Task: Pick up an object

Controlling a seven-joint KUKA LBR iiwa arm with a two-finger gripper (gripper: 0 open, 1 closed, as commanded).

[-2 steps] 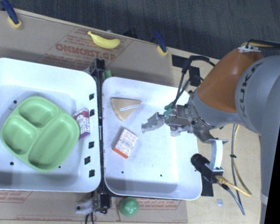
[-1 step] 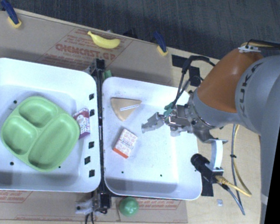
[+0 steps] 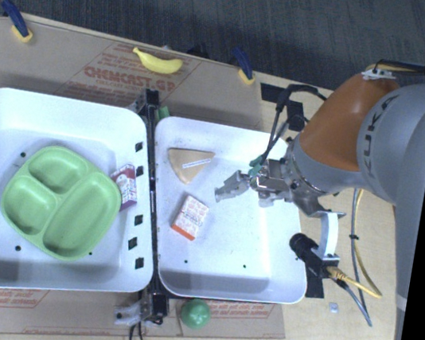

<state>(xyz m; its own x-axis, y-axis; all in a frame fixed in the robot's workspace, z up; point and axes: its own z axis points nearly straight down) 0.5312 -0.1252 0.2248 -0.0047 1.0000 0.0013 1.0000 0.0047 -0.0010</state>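
My gripper (image 3: 247,192) hangs over the middle of the right bin (image 3: 274,284), open, with nothing between its fingers. A tan wedge (image 3: 190,161) lies to its left near the bin's back. A small orange and white box (image 3: 190,216) lies on the bin floor, left of and nearer than the gripper. In the left bin (image 3: 4,114) sits a green divided plate (image 3: 62,200), with a red and white packet (image 3: 124,184) by its right side.
A yellow banana (image 3: 158,60) rests on the cardboard behind the bins. A green ball (image 3: 194,313) sits in front of the right bin. Blue clamps (image 3: 18,21) hold the cardboard's back edge. Cables (image 3: 355,282) trail on the bench at the right.
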